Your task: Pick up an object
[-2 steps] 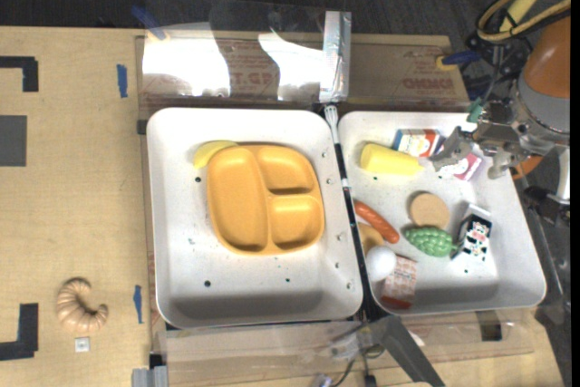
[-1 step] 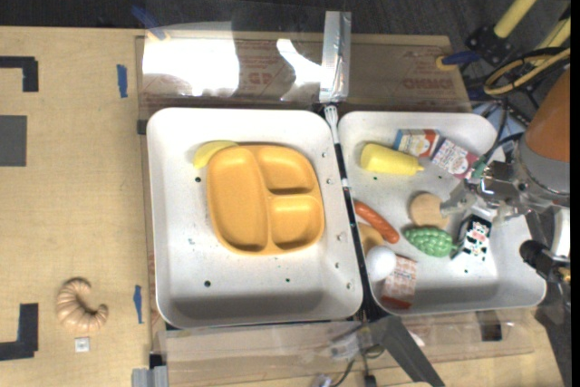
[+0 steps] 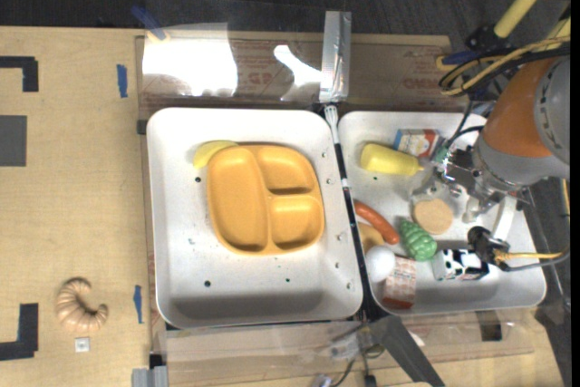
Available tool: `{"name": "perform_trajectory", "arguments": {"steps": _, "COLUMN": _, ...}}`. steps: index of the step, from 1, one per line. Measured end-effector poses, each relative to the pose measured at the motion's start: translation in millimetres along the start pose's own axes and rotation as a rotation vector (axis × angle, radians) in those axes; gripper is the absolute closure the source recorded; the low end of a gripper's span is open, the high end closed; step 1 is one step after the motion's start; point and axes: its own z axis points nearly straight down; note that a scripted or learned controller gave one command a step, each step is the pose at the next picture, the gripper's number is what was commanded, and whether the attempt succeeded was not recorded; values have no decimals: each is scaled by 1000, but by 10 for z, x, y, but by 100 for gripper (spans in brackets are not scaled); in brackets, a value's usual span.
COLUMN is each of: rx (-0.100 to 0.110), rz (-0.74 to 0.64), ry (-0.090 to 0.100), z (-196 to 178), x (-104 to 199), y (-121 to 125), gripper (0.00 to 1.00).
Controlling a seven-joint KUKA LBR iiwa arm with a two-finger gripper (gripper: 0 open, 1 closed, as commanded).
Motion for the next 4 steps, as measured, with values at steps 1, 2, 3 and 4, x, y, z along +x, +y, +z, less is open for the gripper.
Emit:
{"name": "perform_trajectory", "arguments": {"steps": 1, "rx": 1, "rz": -1, "ry": 0, "z": -87, "x": 9, "y": -4, "gripper": 100}}
{"name": "perform_trajectory", "arguments": {"steps": 2, "rx": -7, "rz": -29, "ry": 6, "z": -1779, "x": 960, "y": -320, "gripper": 100}}
{"name": "perform_trajectory", "arguments": {"steps": 3, "rx": 1, "rz": -26, "ry": -1, "z": -1615, "x": 1286, "y": -286, "gripper": 100}}
{"name": "perform_trajectory", "arguments": {"steps": 4, "rx": 5, "rz": 212, "ry": -3, "z": -795, "x": 2165, "y": -123, "gripper": 100}}
